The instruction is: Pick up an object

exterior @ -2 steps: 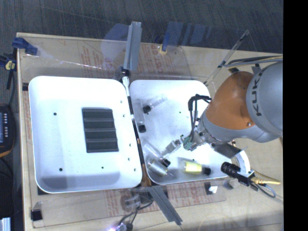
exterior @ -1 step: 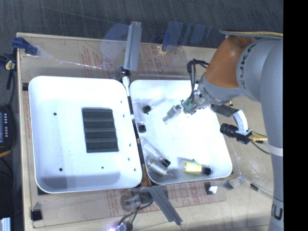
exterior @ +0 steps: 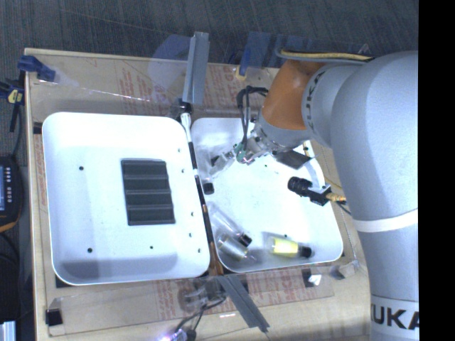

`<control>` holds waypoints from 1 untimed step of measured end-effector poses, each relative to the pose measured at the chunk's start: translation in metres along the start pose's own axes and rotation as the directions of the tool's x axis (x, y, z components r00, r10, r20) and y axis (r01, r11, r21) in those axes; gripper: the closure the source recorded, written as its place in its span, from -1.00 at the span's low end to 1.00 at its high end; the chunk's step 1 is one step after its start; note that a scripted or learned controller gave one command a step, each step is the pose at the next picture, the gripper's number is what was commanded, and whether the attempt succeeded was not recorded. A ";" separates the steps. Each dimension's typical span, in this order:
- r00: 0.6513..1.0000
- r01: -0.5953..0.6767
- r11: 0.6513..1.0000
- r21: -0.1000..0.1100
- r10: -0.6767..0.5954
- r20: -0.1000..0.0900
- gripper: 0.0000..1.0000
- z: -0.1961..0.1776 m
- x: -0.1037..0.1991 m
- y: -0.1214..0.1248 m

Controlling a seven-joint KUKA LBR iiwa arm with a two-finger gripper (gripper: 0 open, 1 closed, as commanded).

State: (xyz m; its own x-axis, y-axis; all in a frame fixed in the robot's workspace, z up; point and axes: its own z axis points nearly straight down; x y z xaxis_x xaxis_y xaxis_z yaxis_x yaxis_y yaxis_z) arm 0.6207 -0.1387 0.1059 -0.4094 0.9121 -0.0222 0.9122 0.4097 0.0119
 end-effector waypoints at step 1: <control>0.999 0.027 1.000 0.011 -0.027 -0.022 -1.00 -0.041 -0.040 -0.051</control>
State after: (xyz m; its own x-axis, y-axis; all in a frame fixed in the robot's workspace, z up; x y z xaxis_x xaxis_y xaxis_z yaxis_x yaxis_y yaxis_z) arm 0.5901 -0.1953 0.1468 -0.4339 0.9009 -0.0007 0.9009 0.4339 0.0002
